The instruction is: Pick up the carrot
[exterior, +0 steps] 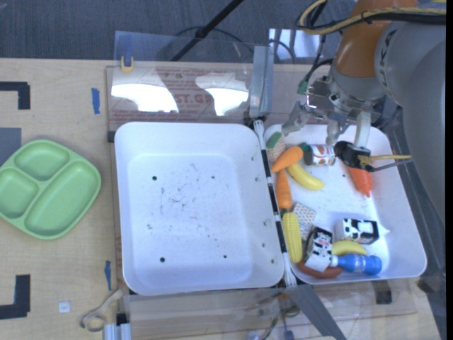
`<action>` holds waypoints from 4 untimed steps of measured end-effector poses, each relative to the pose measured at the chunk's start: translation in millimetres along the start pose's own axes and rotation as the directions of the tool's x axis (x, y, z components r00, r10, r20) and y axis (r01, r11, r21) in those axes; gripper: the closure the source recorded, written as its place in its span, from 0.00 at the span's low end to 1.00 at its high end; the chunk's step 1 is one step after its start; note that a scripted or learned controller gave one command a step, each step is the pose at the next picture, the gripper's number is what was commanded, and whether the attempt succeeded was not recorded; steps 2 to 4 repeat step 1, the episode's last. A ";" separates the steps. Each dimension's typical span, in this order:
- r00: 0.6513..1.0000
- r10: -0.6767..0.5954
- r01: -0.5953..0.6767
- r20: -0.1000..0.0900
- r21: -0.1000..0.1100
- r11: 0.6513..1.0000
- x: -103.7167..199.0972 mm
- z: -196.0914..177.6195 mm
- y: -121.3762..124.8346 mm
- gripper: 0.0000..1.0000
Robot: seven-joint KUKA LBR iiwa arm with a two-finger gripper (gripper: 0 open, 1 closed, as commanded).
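My gripper (322, 125) hangs spread open, holding nothing, above the orange carrot (286, 159) lying tilted by the bin's left wall.

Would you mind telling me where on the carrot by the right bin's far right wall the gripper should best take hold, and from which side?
Probably the carrot at its thick upper half, coming straight down, fingers closing across its width. It lies flat, tapering toward the camera, so the narrow tip offers less grip. The gripper sits just above-left.

The red letters on the cardboard (185, 99) behind the far bin are too washed out by glare to read.
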State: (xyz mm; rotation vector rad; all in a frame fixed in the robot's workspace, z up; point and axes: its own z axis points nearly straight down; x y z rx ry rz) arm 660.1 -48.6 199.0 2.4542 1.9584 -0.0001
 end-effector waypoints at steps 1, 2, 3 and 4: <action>0.993 -0.116 0.116 -0.002 0.003 0.993 -3.3 14.3 -37.6 0.00; 0.993 -0.116 0.116 -0.002 0.003 0.993 -3.3 14.3 -37.6 0.00; 0.993 -0.116 0.116 -0.002 0.003 0.993 -3.3 14.3 -37.6 0.00; 0.993 -0.116 0.116 -0.002 0.003 0.993 -3.3 14.3 -37.6 0.00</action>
